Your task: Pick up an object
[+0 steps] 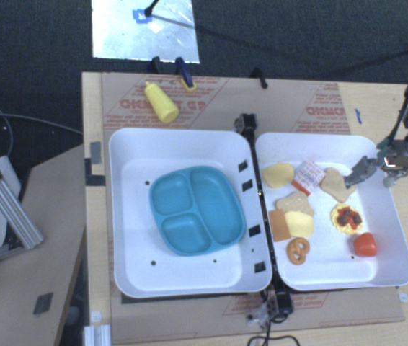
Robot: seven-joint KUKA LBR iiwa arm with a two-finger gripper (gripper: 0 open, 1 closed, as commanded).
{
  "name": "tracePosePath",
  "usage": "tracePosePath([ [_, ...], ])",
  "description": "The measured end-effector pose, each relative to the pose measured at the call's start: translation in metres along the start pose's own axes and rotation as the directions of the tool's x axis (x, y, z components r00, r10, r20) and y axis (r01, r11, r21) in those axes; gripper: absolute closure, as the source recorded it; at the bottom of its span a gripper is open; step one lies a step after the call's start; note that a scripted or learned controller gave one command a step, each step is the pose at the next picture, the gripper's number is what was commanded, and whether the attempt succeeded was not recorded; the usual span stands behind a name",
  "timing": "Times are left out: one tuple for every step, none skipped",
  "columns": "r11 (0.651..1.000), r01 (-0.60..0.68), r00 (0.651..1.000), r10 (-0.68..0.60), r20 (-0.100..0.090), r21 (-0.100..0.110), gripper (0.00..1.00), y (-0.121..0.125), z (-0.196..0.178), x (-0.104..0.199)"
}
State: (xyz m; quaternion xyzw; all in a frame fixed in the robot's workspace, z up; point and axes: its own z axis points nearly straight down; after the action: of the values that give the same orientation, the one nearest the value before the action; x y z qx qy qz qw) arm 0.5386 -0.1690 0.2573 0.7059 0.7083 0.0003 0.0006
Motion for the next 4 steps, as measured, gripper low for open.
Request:
tracePosePath([
  [1.0, 0.008, 1.0, -0.008, -0.002, -0.002, 0.0, 0.04, 0.025, 0.062],
  [1.0, 0.007, 1.0, -0.007, -0.003, 0.004, 0.0, 0.035, 0.076, 0.123],
  [1.0, 0.002, 1.0, -0.002, 0.001, -0.004, 0.0, 0.074, 0.072, 0.102],
  [1.0, 0.012, 1.0, -0.012, -0.006, -0.006, 0.0, 0.12, 0.063, 0.208],
])
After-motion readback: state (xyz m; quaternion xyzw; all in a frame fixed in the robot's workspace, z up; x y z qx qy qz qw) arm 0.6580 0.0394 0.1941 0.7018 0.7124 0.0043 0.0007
